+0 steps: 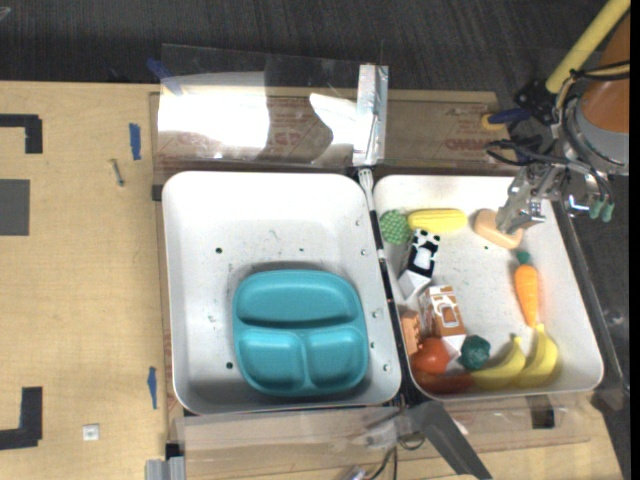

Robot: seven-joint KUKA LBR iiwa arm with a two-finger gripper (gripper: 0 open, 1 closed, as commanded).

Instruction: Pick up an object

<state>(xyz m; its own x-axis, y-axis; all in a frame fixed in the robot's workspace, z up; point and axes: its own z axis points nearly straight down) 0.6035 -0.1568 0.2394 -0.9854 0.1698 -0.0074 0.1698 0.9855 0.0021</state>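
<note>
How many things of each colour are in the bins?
Yellow: 2, corn and bananas
Orange: 2, carrot and carton
Green: 2, round fruit and small piece
Red: 1, tomato
Teal: 1, tray
Total: 8

Overhead, slanted down on both bins (pixel 190 268)

Lighting: bright, even overhead. Glare: strong white patch on the clear plastic sheet (pixel 265 118) behind the left bin (pixel 190 218). Shadows: soft, under that bin's near wall. Focus: mildly soft overall; small items in the neighbouring bin grainy.
</note>
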